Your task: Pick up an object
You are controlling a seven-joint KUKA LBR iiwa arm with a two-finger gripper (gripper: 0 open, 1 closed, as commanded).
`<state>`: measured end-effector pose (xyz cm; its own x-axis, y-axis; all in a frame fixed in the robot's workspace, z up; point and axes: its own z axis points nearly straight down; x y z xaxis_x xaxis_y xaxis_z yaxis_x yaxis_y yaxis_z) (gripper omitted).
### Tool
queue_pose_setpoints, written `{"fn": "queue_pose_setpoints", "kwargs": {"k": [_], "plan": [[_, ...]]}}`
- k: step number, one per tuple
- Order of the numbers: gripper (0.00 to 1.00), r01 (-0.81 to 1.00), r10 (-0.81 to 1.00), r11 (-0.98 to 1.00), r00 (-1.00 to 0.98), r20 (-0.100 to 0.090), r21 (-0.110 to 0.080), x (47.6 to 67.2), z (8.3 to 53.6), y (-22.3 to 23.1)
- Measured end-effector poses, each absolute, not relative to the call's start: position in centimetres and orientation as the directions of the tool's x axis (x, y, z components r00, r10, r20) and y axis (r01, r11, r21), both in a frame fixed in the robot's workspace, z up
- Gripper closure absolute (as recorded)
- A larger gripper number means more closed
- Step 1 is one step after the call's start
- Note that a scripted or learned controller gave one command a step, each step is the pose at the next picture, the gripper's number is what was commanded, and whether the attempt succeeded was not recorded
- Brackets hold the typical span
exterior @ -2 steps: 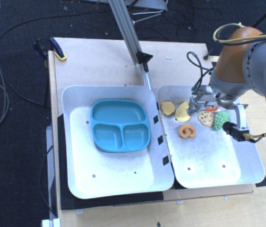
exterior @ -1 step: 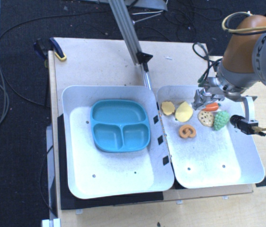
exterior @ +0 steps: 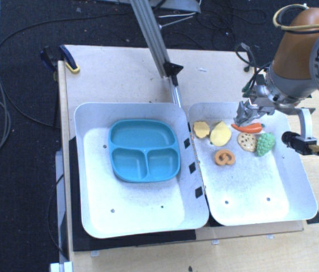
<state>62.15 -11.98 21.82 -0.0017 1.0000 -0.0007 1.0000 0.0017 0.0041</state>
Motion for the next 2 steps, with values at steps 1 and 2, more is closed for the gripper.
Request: {"fn": "queue_pose_setpoints", "kwargs": {"k": [1,2], "plan": [[1.00,1.000,1.000,0.007,-0.007,0.001,-0.001,61.6,21.4,-7.0],[1.00,1.000,1.000,0.007,-0.007,0.001,0.000,61.6,20.8,-1.5]]}}
